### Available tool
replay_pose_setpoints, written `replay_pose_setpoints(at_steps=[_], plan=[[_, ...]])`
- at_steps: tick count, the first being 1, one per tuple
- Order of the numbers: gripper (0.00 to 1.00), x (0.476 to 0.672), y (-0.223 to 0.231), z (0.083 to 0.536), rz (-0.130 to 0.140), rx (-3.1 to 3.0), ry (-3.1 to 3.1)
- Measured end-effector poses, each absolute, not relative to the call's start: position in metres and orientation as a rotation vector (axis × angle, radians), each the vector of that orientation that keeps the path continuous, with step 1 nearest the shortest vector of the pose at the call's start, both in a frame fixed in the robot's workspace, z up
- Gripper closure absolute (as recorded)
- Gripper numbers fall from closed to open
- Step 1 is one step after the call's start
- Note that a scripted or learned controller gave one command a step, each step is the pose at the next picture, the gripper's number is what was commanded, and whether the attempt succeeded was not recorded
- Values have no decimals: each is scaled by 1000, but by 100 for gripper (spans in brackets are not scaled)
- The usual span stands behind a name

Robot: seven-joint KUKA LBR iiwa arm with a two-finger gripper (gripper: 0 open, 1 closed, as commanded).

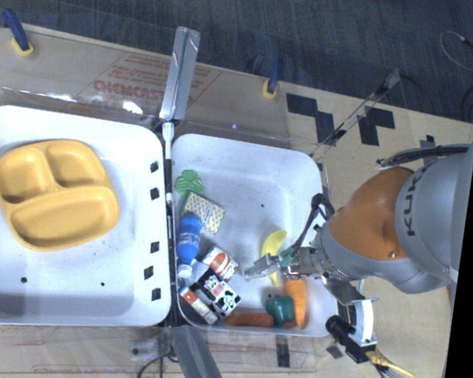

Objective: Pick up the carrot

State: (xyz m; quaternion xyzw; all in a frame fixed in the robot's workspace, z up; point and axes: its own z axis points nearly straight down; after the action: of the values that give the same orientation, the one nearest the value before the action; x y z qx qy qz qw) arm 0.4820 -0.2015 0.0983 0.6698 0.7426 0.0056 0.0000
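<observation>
The carrot (297, 298) is a short orange toy with a dark green top. It lies near the front right corner of the right bin (249, 161). My gripper (281, 266) hangs low over that bin, just behind and to the left of the carrot and close to it. The grey wrist with its orange band reaches in from the right and covers the bin's right wall. Nothing is visibly held in the gripper.
A yellow fruit (275, 241) lies just behind the gripper. A reddish sausage-like piece (249, 319), a cow-patterned box (218, 296), a can (220, 264), a blue bottle (188, 238), a patterned packet (205, 213) and a green toy (188, 182) crowd the bin's left side. The left bin holds a yellow divided plate (55, 191).
</observation>
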Motion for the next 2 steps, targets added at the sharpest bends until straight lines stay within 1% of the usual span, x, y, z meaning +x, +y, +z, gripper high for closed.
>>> replay_pose_setpoints(at_steps=[1,2], plan=[[0,483,-203,97,19,2075,2356],[0,481,-206,95,11,2049,2381]])
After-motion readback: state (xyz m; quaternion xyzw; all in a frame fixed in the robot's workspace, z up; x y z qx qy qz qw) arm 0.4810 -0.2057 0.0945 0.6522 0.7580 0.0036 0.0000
